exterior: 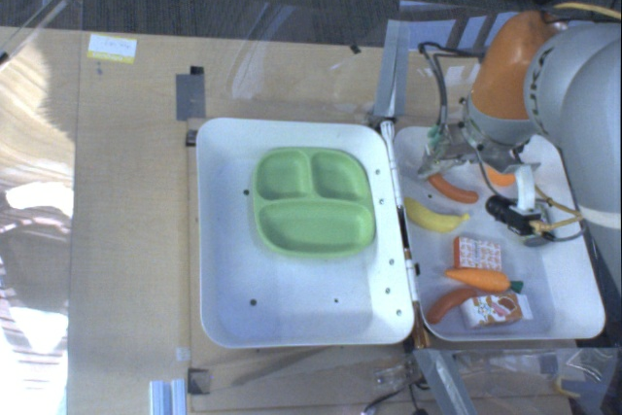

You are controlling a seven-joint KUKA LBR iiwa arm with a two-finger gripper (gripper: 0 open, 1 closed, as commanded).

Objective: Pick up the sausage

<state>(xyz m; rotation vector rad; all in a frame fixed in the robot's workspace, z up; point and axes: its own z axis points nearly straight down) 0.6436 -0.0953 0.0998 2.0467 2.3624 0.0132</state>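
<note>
Hovering over the sausage (455, 189) in the right bin (573, 306)

Gripper (442, 155) hanging just above the sausage's left end, fingers spread apart, gripping nothing; lying just below the sausage, a banana (434, 217).

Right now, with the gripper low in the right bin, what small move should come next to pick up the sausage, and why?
Probably lower the gripper slightly and close it. It hangs at the left end of a sausage in the right bin, with the banana close below, so a short straight descent seems safest. A second sausage lies further away.
</note>
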